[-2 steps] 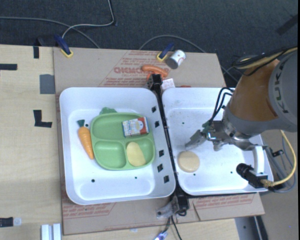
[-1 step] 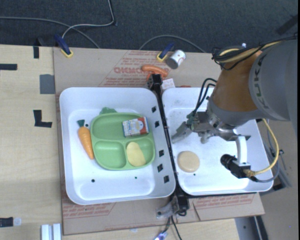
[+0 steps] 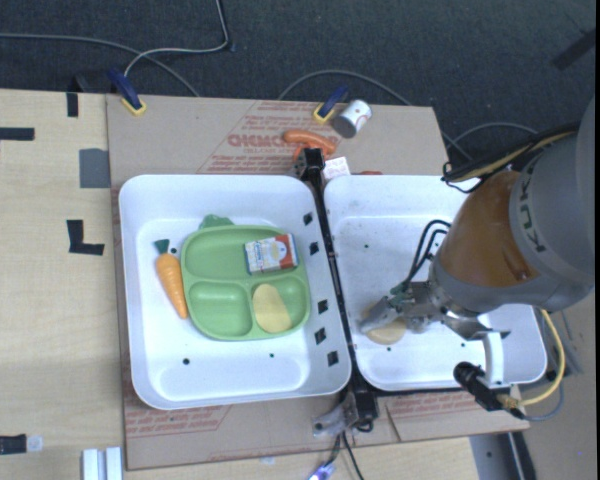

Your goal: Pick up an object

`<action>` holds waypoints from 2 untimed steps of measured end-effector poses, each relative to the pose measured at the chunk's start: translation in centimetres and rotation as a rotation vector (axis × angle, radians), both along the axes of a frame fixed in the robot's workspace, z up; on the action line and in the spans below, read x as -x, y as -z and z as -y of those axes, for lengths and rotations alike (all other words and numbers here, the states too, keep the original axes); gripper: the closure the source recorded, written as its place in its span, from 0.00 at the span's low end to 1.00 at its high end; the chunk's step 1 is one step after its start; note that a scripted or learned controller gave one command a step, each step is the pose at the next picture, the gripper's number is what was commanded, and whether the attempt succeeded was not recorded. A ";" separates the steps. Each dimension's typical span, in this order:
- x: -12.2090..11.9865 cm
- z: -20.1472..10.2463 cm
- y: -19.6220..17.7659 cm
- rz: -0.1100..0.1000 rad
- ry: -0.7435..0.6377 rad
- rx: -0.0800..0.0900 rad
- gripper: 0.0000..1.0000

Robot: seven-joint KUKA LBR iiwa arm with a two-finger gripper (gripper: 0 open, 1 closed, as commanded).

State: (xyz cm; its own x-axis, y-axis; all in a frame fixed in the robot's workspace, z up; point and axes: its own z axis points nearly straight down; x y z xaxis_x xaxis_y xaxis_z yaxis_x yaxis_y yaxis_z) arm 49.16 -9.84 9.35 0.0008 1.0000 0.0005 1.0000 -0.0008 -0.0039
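The tool (image 3: pixel 382 316) hangs low in the right bin (image 3: pixel 380 218), just over a pale tan object (image 3: pixel 387 335); its opening cannot be told. In the left bin (image 3: pixel 140 268), a green tray (image 3: pixel 220 258) lies beside a carrot (image 3: pixel 171 282).

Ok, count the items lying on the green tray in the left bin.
2. A small carton lies in the top compartment of the green tray, and a pale yellow piece lies in the lower right compartment. The toy carrot lies beside the tray, not on it.
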 end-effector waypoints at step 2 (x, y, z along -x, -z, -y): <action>-5.6 2.2 -9.4 0.004 0.000 0.002 1.00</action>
State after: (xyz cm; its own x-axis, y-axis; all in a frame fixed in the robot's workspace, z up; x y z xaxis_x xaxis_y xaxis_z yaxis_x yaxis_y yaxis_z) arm 54.75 -12.08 18.73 0.0003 1.0000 -0.0014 1.0000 -0.0003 0.0006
